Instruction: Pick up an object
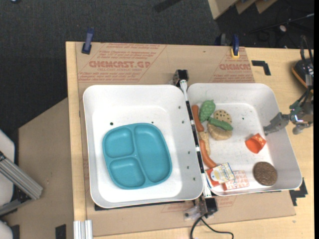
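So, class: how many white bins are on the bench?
2. The left bin holds a blue tray; the right bin holds toy food.

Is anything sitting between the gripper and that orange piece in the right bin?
Nothing visible. The gripper sits at the right bin's right edge, and bare white floor separates it from the orange piece.

Even, fairly bright overhead light leaves the two white bins (pixel 149 193) nearly blown out with only faint soft shadows inside their walls, while the dark floor (pixel 40 29) falls dim and grainy, and the whole frame is slightly soft, with fine detail smeared.
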Motion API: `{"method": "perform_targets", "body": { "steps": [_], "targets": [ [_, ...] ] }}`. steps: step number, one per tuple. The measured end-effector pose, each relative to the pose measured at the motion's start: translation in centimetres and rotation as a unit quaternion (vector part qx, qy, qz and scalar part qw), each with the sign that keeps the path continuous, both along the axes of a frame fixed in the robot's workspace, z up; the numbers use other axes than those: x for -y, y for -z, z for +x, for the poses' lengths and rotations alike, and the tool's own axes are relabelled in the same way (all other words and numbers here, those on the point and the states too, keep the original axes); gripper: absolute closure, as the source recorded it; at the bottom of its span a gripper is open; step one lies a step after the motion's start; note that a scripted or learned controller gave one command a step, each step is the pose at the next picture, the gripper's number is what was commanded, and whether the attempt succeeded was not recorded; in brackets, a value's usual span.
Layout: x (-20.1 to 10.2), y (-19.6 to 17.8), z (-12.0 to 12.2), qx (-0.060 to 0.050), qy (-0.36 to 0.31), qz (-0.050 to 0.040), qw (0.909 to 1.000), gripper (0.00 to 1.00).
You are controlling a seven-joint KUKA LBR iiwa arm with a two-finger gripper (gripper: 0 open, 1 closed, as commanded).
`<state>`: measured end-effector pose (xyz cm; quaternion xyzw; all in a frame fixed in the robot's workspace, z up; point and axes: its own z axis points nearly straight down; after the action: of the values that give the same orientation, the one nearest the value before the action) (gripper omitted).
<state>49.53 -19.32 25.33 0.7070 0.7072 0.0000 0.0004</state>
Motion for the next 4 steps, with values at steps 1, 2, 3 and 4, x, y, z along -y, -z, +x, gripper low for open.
{"method": "perform_targets", "body": {
  "steps": [1,2,3,4],
  "targets": [
    [-0.5,4.5,11.6,0.001,-0.003,-0.0001,1.0000,0.00],
    [2.5,15.9,7.7,0.000,-0.002,0.0018,1.0000,0.00],
    [-1.6,16.9,3.3,-0.004,0.000,0.0024,1.0000,0.00],
    [-1.3,15.9,3.6,0.000,0.000,0.0003,1.0000,1.00]
  ]
}}
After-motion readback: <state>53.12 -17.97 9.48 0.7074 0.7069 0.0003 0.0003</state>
